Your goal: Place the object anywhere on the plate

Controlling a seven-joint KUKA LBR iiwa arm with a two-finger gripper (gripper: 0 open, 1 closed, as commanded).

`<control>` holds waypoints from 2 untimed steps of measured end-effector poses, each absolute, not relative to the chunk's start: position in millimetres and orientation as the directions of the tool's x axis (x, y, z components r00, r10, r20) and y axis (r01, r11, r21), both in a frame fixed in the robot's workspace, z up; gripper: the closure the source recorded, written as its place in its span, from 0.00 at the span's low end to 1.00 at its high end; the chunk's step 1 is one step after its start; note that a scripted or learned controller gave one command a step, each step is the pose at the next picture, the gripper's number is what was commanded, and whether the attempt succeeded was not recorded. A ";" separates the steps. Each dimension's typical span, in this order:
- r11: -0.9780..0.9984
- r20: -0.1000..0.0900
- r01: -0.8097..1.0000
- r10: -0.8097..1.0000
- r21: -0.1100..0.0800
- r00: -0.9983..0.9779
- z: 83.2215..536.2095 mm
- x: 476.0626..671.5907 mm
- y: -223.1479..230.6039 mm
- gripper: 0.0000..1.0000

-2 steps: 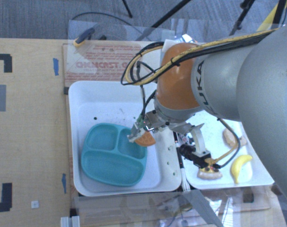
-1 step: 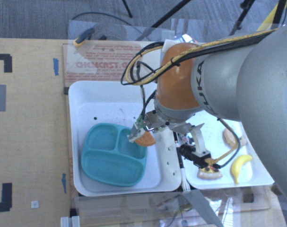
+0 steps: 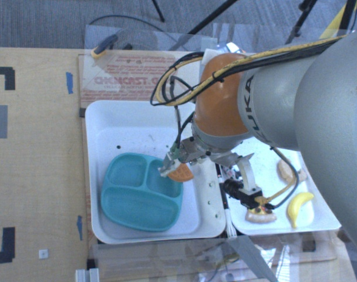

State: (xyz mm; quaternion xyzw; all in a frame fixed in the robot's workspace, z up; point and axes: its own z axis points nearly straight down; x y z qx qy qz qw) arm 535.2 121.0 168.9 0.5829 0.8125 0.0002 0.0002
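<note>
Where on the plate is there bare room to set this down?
The teal plate has its large front compartment and back-left compartment bare. The hand with the orange object crowds the back-right compartment. The right bin holds the banana and other items.

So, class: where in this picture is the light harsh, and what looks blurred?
Camera view: glare washes out the right bin around the banana; the arm looms large and soft-edged; the plate is evenly lit and sharp.

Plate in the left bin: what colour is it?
Teal-blue all over, with divided compartments; the plate shows best in the camera view.
</note>
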 end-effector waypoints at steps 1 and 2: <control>0.320 0.000 0.947 0.947 0.001 -0.320 168.9 535.2 121.0 0.00; 0.320 0.000 0.947 0.947 0.001 -0.320 168.9 535.2 121.0 0.00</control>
